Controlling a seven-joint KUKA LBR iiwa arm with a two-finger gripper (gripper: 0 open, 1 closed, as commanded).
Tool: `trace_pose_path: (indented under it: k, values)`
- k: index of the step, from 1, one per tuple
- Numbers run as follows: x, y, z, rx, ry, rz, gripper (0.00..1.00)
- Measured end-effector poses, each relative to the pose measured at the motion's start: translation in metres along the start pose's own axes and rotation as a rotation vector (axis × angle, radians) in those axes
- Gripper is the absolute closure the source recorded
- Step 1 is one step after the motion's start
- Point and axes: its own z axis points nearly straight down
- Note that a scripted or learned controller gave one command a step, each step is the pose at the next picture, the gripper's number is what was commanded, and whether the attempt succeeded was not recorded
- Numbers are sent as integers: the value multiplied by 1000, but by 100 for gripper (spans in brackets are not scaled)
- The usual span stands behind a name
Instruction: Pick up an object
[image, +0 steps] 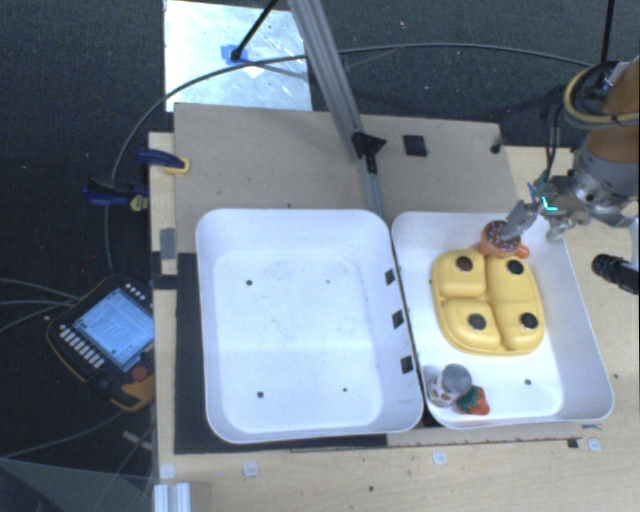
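Note:
In the right bin (575, 330) lies a large yellow moulded piece (488, 301) with black dots on its four lobes. At its far edge sits a small brown and pink ring-like object (496, 239). My gripper (533, 225) hovers over the far side of this bin and is open, its fingers spread apart. The left fingertip (512, 226) is right beside the brown object, and nothing sits between the fingers. A grey ball (456, 378) and a small red and green item (473, 402) rest in the bin's near left corner.
The left bin (215, 300) stands beside the right one, joined by black clips (397, 318). A metal pole (335, 75) slants over the back of the bench. A teach pendant (108, 335) lies on the floor at left. Blue clamps (150, 160) grip the bench's left edge.

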Motion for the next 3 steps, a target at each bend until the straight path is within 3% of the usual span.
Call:
trace_pose_path:
  k: [1, 2, 3]
  values:
    - [0, 1, -2, -4, -1, -1, 0]
    - [6, -8, 52, 1, 0, 0, 0]
    - [5, -4, 65, -13, -4, -1, 0]
